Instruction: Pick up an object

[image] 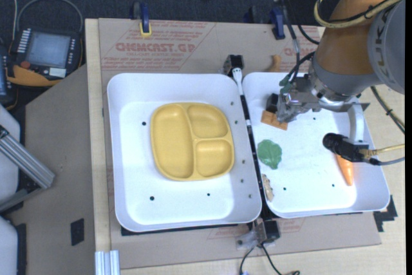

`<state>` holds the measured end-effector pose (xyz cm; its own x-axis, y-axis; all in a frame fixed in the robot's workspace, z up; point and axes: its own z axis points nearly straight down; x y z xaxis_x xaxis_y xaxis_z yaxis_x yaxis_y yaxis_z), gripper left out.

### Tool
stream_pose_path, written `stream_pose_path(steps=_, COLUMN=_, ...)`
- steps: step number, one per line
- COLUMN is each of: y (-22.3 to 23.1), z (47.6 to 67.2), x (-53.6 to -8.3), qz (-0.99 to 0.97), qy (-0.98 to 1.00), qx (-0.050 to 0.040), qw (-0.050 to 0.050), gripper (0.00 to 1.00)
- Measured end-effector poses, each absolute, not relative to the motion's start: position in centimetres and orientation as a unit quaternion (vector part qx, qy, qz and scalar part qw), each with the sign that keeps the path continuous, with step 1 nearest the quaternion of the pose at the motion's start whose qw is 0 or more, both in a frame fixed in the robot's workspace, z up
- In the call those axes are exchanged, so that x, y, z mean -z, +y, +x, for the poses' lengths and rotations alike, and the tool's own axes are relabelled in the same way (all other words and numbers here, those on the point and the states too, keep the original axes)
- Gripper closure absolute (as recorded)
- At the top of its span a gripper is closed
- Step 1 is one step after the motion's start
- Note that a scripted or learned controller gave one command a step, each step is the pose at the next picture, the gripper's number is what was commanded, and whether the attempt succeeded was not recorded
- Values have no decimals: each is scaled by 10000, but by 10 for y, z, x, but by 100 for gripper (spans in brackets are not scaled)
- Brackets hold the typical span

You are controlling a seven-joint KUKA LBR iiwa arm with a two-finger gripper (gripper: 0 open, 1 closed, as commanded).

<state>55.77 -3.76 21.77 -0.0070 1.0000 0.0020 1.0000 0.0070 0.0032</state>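
My jaws (288, 106) hang low over the right bin (309, 203), near its back left corner; I cannot tell how they are set. An orange block (271, 119) lies just beside them, toward the plate (192, 140). The green piece (270, 153) lies nearer the bin's front; the carrot (346, 170) is well apart, under my cable. I judge the block the nearest pick.

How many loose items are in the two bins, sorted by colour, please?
Yellow: 1, divided plate, left bin
Green: 1, leafy piece, right bin
Orange: 2, block and carrot, right bin
Total: 4
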Motion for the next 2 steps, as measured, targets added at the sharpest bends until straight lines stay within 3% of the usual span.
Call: stream_pose_path(steps=2, y=67, z=554, x=-220, qz=7053, qy=7089, qx=7, qw=-16, gripper=100)
